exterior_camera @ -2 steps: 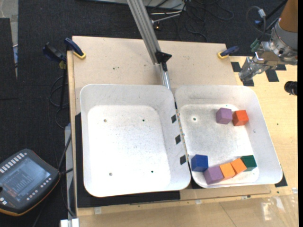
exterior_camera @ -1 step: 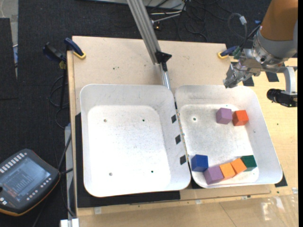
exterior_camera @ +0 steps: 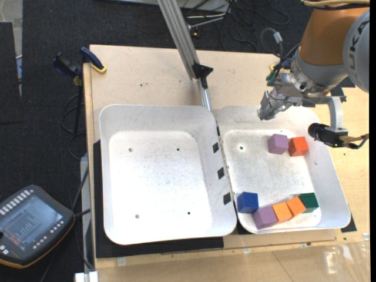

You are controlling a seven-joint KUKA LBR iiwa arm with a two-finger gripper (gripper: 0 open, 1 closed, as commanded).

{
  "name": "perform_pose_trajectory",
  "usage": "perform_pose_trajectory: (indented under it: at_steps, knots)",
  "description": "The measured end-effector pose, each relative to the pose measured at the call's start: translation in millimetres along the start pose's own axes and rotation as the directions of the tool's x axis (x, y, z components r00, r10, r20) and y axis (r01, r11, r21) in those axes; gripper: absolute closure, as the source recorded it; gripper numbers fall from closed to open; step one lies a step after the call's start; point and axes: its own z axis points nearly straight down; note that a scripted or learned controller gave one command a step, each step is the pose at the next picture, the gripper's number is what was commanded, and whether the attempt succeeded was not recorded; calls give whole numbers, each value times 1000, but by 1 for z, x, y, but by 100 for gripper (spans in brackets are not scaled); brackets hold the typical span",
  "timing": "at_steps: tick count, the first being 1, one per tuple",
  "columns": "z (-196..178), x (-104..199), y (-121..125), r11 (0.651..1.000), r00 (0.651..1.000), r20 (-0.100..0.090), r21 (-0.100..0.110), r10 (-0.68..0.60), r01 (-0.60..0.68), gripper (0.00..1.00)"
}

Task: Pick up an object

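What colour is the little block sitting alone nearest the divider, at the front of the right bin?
Blue. The small blue cube shows plainly in the overhead camera view, beside a purple block.

Six small blocks (exterior_camera: 278,144) lie in the right bin (exterior_camera: 329,175) — two far, four near.

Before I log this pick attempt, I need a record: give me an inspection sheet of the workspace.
Surface: wooden bench bearing left bin and right bin.
Job's things: in right bin, purple block beside orange block; near front edge, blue block, second purple, second orange, green.
Clutter: clamp at bench corner.
Grippers: tool above right bin's far edge, holding nothing seen.
Cables: tangle behind bench.
Surroundings: pendant on floor.
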Motion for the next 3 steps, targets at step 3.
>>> perform_pose_trajectory:
  at_steps: [3]
  knots:
    - [15, 131, -64, 1000, 1000, 0, -1, 2, -2, 100]
